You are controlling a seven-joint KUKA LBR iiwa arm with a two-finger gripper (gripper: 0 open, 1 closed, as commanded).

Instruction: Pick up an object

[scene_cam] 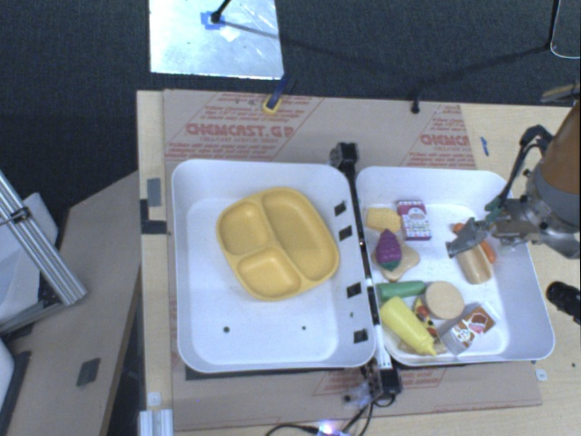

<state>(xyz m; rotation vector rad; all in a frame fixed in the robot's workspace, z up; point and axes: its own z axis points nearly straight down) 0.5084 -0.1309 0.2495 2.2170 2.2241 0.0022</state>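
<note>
The right bin [526,334] holds several toy foods. Among them are a yellow cheese wedge [381,218], a red carton [415,220], a purple eggplant [389,248], a green cucumber [402,290], a round tan bun [444,299], a yellow bottle [407,325] and a brown packet [467,327]. My gripper [470,232] hangs low at the bin's right side, just above a tan bread roll [475,266] and an orange piece [459,242]. The gripper body hides whether it touches either one.
The left bin [204,334] holds a yellow three-compartment plate [277,242]. A black divider with clips [359,262] runs between the bins. The arm [558,189] comes in over the right bin's far right edge. A shiny metal sheet [216,25] lies beyond the bench.
</note>
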